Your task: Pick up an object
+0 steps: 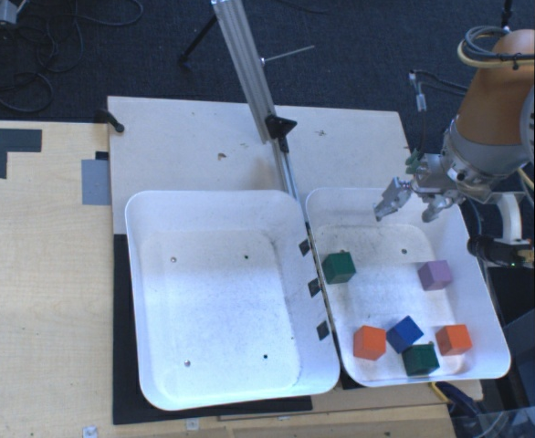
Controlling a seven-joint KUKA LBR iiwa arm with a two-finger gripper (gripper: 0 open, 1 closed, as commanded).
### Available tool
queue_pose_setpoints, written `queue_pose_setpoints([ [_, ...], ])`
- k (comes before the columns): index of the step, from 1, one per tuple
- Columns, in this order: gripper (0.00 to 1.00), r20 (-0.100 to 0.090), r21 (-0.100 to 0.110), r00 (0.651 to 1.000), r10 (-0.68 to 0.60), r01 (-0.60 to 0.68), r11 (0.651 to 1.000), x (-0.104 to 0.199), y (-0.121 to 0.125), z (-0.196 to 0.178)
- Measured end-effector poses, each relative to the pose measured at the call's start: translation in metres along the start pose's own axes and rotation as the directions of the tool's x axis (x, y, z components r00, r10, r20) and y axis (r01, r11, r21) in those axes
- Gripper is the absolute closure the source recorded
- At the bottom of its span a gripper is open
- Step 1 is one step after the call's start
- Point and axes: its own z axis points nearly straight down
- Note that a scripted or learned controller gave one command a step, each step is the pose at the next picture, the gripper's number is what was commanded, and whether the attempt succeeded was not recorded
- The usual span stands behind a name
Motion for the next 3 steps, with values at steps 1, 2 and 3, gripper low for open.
queue_pose_setpoints([
  [1,0.0,0.005,-0.005,1.0,0.006,-0.006,1.0,-0.059,-0.032,-0.047],
  [2,0.0,0.003,-0.007,1.0,0.004,-0.004,1.0,-0.061,-0.078,-0.105],
  [3,0.0,0.0,0.001,1.0,0.003,-0.003,1.0,-0.053,-0.083,-0.083],
])
